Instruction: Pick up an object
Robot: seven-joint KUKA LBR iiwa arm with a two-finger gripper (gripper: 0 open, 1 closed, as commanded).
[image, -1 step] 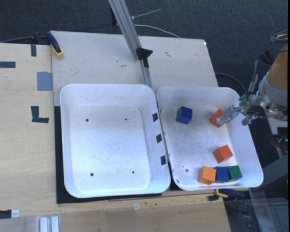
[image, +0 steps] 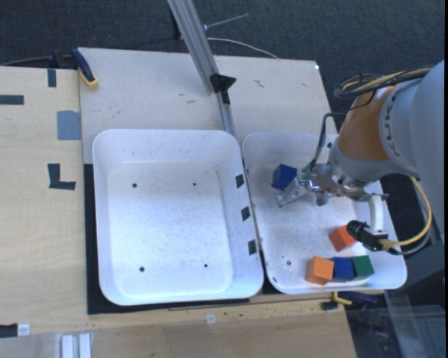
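1. Five blocks sit in the right bin (image: 399,278): a blue cube (image: 284,176) near the bin's far left side, an orange block (image: 342,238) by the right wall, and a row along the near edge of orange (image: 319,270), blue (image: 343,268) and green (image: 363,266).
2. Your arm (image: 369,136) reaches in from the right, and the fingers (image: 293,193) hang low just beside the blue cube, on its near side.
3. You can't call the fingers' spread from this angle; the metal tips blur together. Nothing shows between them, so count no block as held.
4. Step in hand, by my read: the approach to the blue cube, grasp not yet made.
5. Next move calls for a small shift toward the cube so the tips straddle it, then a squeeze across two flat faces. Off-centre contact would likely just shove it along the floor.
6. Materials: blocks look hard, matte, square-edged, probably wood or foam. Both bins are smooth white plastic with rounded corners and speckled floors. The left bin (image: 104,200) has a few dark spots in its floor.
7. Surface (image: 30,222) is pale board with grey tape marks.
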